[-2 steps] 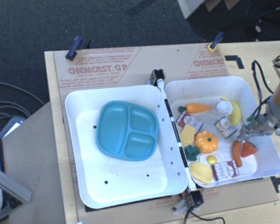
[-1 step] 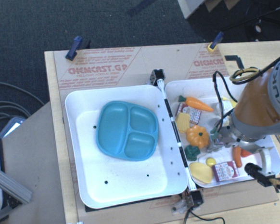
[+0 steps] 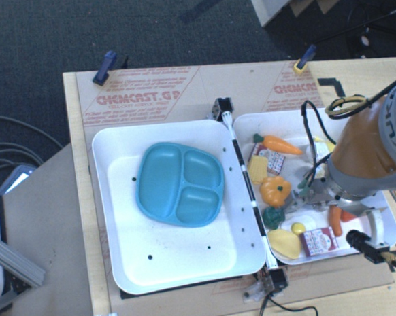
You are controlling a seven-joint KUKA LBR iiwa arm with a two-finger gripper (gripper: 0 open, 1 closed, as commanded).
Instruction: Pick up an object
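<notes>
Where the tool hovers, a perhaps ribbed orange pumpkin sits.

My arm reaches in from the right over the right bin, and my gripper sits low among the things in it. The left bin lies beside it, their inner rims touching along the middle, and a divided plate rests in its centre. In the right bin a carrot lies toward the far wall, with a small packet just before it. A pumpkin sits just left of my gripper. Nearer the front wall lie a lemon-shaped piece and, right of it, a small box. A clamp grips the board's far left edge.
</notes>
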